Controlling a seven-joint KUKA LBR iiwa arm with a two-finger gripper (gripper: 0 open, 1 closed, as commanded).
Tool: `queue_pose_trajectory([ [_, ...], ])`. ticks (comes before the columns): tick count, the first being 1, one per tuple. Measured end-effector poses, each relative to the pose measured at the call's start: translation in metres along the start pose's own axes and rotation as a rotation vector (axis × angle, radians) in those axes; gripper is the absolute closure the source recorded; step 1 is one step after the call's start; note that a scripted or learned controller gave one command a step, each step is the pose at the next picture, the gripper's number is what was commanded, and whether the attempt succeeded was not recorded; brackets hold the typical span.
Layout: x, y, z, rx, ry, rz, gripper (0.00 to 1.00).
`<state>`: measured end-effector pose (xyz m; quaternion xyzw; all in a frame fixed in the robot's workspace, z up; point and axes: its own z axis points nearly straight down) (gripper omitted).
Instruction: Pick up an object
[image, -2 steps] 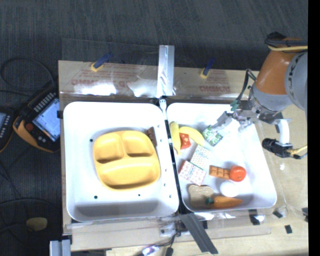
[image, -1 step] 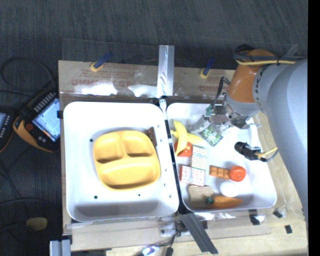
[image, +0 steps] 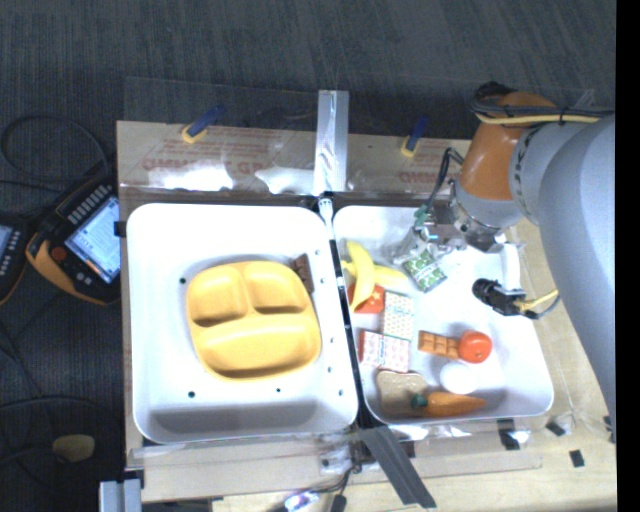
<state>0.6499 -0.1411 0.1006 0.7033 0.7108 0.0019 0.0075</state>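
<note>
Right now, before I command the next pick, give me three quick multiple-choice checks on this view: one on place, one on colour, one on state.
1. The yellow divided tray lies in:
A. the left bin
B. the right bin
C. outside both bins

2. The small packet near the gripper is:
A. blue
B. green
C. black

3. The carrot is:
A. lifted
B. lying in the bin
C. standing upright

Key: 1 A, the tray sits alone in the left bin. 2 B, its wrapper shows green. 3 B, it lies flat along the right bin's near edge.
</note>
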Motion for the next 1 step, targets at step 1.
queue_pose_trajectory([
  [1, 0.0697, -0.0091, -0.0951, 0.015, 0.007, 0.038, 1.0],
])
